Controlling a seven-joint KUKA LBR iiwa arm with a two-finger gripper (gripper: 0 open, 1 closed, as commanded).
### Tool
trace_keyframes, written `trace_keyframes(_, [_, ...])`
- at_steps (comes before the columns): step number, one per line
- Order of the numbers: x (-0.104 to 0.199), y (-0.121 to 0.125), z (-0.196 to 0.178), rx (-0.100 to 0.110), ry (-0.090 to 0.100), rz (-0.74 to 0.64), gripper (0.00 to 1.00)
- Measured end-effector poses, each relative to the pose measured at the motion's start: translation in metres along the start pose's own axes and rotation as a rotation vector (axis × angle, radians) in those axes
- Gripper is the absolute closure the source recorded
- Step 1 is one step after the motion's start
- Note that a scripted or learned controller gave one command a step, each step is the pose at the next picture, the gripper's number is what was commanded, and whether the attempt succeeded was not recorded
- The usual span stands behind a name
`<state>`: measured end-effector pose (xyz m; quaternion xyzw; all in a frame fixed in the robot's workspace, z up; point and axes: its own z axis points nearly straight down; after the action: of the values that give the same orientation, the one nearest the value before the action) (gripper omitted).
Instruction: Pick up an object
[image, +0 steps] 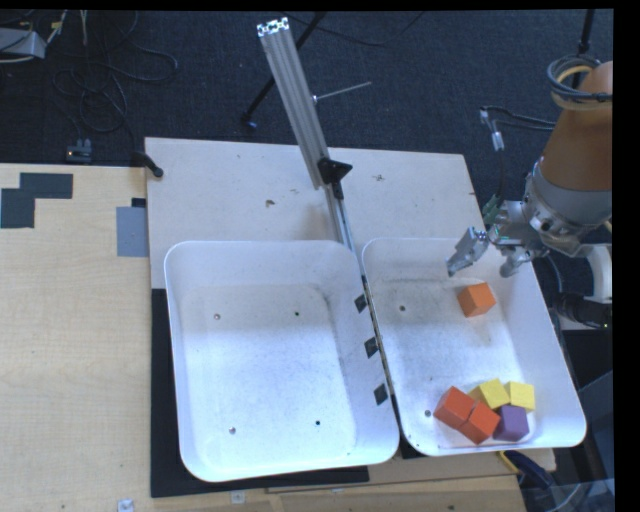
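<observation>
Now we see the gripper (490, 255) hanging over the far end of the right bin (555, 345), its two grey fingers (462, 255) spread apart with nothing between them. Taking that bin as our landmark: a lone orange block (476, 299) lies on its floor in the far half, just below and slightly nearer than the gripper, clear of both fingers. We cannot tell how high the fingertips sit above the block.

At the near right corner of the same bin a small heap of blocks rests together: a larger orange block (467, 412) on the heap's left, two yellow blocks (494, 392) (521, 395) behind it, and a purple block (512, 423) at the right, all touching or nearly so.

To the left of the right bin, and meeting it along a shared edge, sits the left bin (190, 300). Behind both bins, a slanted aluminium rail (300, 110) rises from the pale board towards the far side. The arm's orange band (585, 140) shows above the wrist, beyond the right bin's far right corner.
</observation>
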<state>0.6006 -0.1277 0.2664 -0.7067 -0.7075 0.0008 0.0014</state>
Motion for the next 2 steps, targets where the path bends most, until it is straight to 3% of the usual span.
trace_keyframes(1, [-0.055,-0.007,0.11,0.008,0.0,0.005,0.0])
trace_keyframes(2, [-0.077,0.054,0.161,-0.001,-0.001,0.002,0.0])
